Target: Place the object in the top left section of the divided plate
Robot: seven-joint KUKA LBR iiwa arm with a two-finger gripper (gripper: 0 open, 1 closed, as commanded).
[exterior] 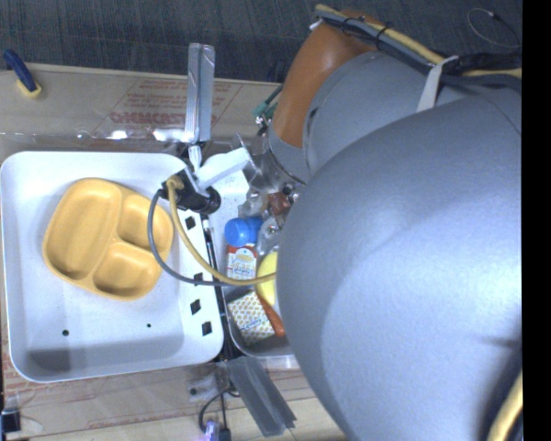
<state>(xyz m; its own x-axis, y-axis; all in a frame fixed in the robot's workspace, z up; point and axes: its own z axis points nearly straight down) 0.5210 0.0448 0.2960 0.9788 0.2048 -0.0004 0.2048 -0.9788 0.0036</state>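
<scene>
A yellow divided plate (106, 237) lies in the left white bin (37, 338), toward its upper left, and its sections hold nothing. My gripper (264, 198) hangs over the far left part of the right bin (248, 345), just past the wall between the bins, largely hidden under the grey arm. Directly below it stands a bottle with a blue cap (242, 246). Beside the bottle are a yellow object (267, 270), a patterned packet (249, 316) and an orange object (272, 321). I cannot see anything held.
A black cable (162, 251) loops from the wrist out over the left bin's right side, next to the plate. The big grey arm body (404, 246) covers most of the right bin. A metal post (200, 95) stands behind the bins.
</scene>
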